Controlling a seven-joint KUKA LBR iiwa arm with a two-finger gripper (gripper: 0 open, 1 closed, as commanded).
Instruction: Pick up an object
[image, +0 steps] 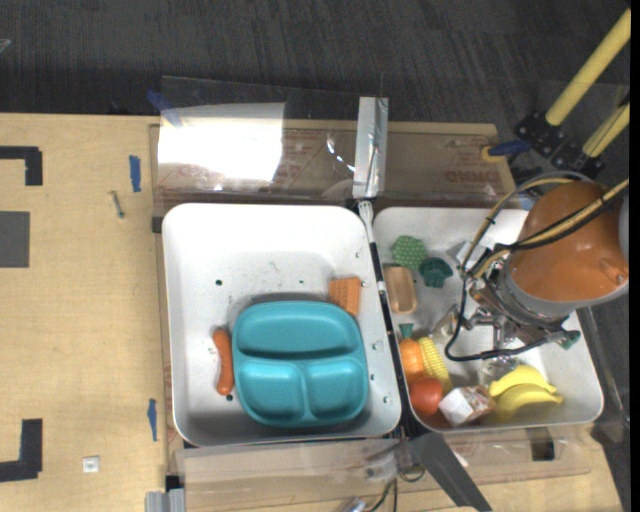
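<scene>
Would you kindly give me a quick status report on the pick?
Arm over right bin, nothing seen held. Banana loose near front. Divided teal plate sits in left bin.

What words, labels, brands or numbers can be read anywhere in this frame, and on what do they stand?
None can be read.
Cardboard panel behind the right bin: faint reddish print, too blurred to read.
Small white box in the right bin: no marking legible.
Teal divided tray in the left bin: no lettering visible.
</scene>
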